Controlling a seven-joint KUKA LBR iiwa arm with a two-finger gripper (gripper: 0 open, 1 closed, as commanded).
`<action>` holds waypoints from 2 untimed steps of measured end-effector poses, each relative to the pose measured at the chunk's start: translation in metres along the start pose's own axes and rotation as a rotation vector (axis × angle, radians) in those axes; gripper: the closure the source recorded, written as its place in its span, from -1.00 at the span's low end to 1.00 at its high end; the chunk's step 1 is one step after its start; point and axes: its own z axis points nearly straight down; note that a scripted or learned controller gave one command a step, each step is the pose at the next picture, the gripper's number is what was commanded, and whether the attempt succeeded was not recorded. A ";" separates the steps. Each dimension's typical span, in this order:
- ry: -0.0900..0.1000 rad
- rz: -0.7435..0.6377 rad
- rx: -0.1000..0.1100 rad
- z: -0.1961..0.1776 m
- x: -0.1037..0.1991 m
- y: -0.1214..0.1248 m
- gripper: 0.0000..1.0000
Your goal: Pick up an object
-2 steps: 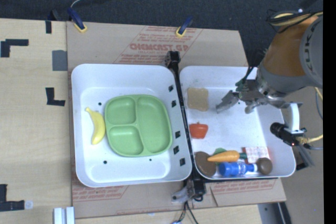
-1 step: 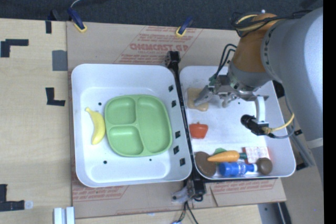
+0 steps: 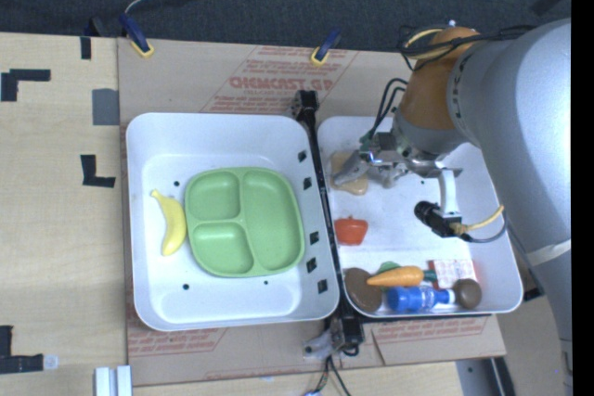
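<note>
The gripper (image 3: pixel 357 164) hung low in the right bin (image 3: pixel 497 278), at ten o'clock, over a tan lump (image 3: pixel 351 182). I couldn't tell its jaw state. Nothing looked lifted; the pick remained undone.

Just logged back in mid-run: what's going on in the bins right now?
The arm's gripper is low in the right bin, at a tan object near the divider. A grasp isn't confirmed. A carrot, red item and blue bottle lie nearby. The left bin holds a green tray and banana.
</note>
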 end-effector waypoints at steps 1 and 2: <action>0.002 -0.001 -0.001 0.001 -0.006 0.046 -1.00; 0.000 -0.001 -0.001 0.000 -0.006 0.046 -1.00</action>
